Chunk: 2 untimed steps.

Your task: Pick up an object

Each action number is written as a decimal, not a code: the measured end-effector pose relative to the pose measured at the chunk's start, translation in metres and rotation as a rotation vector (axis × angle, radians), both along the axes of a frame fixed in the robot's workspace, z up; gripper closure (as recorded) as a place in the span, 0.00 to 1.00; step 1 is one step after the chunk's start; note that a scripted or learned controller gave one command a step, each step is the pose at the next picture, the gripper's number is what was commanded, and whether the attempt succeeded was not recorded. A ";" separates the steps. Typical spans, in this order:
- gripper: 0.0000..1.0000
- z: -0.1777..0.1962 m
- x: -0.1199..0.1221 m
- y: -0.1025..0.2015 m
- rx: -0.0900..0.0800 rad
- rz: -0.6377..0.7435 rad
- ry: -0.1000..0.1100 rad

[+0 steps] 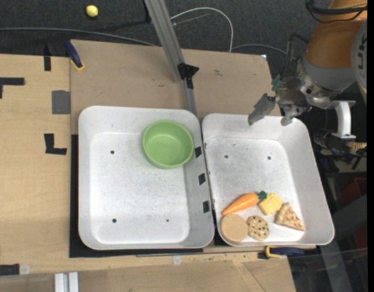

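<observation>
Nearest the camera, along the front edge of the right bin (309, 163), lies a small cluster of toy food. A round tan cookie (233, 228) sits in the front left corner of that bin, with a chocolate-chip cookie (258, 227) touching it on the right. Just beyond these, an orange carrot (240, 204) lies slanted, its green top pointing toward a yellow corn piece (270, 202) just beside it. A pizza slice (289, 217) rests to the right of the corn, near the bin's right wall. The rest of this bin's floor is bare white with dark specks.

The left bin (95, 193) stands side by side with the right one, their inner walls touching. A green bowl (168, 143) sits upright in its far right part, close to the shared wall.

Farther back, the gripper (273, 115) hangs over the far rim of the right bin, well apart from the food cluster. Its two fingers (259, 110) are spread apart, with nothing between them. The grey arm with its orange band (339, 38) rises behind it at the upper right.

Beyond the bins the brown tabletop (126, 72) stretches back, and a slanted metal pole (164, 26) crosses it. A small yellow ball (91, 10) lies on the dark floor at the far left.
</observation>
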<state>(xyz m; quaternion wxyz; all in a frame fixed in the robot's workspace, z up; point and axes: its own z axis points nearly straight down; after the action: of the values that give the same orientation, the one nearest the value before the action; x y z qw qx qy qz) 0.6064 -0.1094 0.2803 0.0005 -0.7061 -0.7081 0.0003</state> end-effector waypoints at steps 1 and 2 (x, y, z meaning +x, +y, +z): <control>0.00 0.000 0.000 0.000 0.000 0.000 0.000; 0.00 -0.057 0.006 -0.007 -0.001 -0.002 0.006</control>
<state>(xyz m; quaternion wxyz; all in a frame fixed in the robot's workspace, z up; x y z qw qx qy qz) 0.6122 -0.1163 0.2237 0.0022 -0.7068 -0.7074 0.0027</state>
